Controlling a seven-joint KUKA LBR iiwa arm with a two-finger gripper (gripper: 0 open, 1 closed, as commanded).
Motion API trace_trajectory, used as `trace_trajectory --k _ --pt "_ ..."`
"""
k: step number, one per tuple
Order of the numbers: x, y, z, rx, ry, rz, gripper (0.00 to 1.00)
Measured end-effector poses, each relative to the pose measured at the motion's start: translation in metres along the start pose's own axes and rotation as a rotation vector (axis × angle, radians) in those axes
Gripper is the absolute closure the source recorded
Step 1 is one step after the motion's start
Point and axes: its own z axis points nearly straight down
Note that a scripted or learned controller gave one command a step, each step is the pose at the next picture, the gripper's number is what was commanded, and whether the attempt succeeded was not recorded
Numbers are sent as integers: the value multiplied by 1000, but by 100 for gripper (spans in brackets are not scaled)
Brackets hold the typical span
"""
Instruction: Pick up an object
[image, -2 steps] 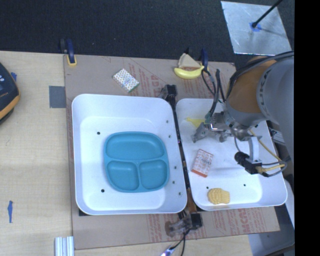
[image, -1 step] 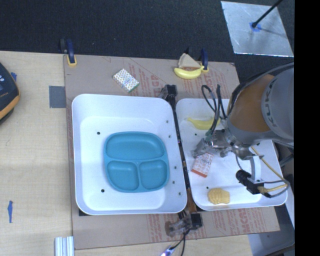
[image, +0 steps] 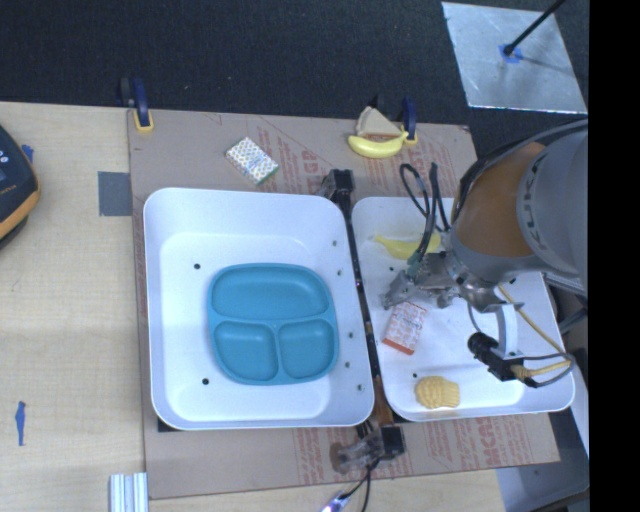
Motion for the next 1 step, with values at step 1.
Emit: trace_trajectory --k 1 --pt "-1 0 -10 1 -1 -2 100"
